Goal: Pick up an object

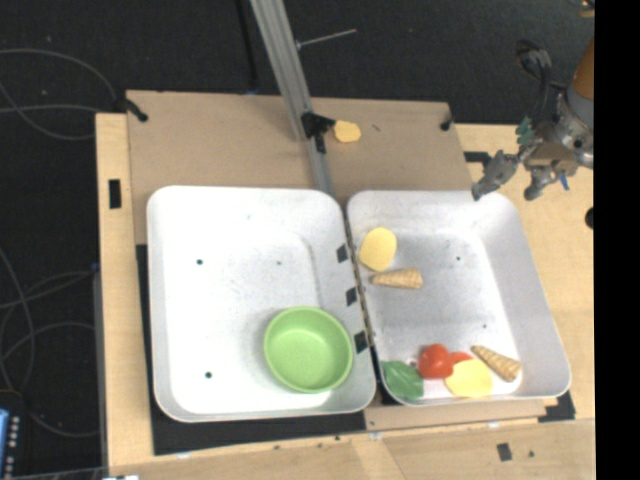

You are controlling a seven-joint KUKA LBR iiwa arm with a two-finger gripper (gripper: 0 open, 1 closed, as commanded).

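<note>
Dark floor with loose cables all around, and a tan counter [115,268] carrying two white bins. Task is just "pick up an object", so candidates: right bin [520,258] has a yellow round piece [378,249] near its left wall with a little cone [399,280] just below it, almost touching. Down at the front edge there's a cluster: green piece [402,379], red one [435,360], yellow lump [470,378] and another cone [497,362], all packed together. Left bin [200,228] holds a green bowl [308,349]. One more yellow bit [347,131] sits outside on the brown board by the metal post.

Looks to me like the approach stage, nothing grabbed yet. The gripper [520,176] hovers off the right bin's far right corner, fingers spread apart with nothing between them. Arm comes in from the right, wrist up high. Next it'd need to swing in over the bin and drop; the lone yellow piece seems an easier target than the crowded pile.
</note>
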